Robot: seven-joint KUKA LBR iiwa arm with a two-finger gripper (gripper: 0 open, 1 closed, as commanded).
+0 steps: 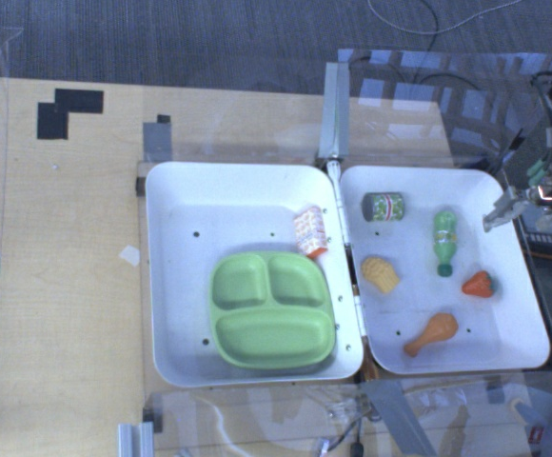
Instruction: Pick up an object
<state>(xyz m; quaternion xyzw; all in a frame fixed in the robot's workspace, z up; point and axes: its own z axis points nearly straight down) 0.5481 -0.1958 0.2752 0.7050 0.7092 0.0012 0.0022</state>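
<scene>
Camera view, two bins (162, 255), one tray (272, 308)

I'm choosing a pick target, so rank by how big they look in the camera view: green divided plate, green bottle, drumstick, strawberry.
1. green divided plate, by far the largest.
2. green bottle and drumstick: they look about alike in length, so I won't rank them.
3. strawberry, the smallest.

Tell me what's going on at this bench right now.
A robot arm is set to pick something from two white bins. Its gripper sits at the right bin's far right edge, holding nothing visible. That bin has a can, bottle, corn, strawberry and drumstick. The left bin holds a green tray and a packet.
</scene>
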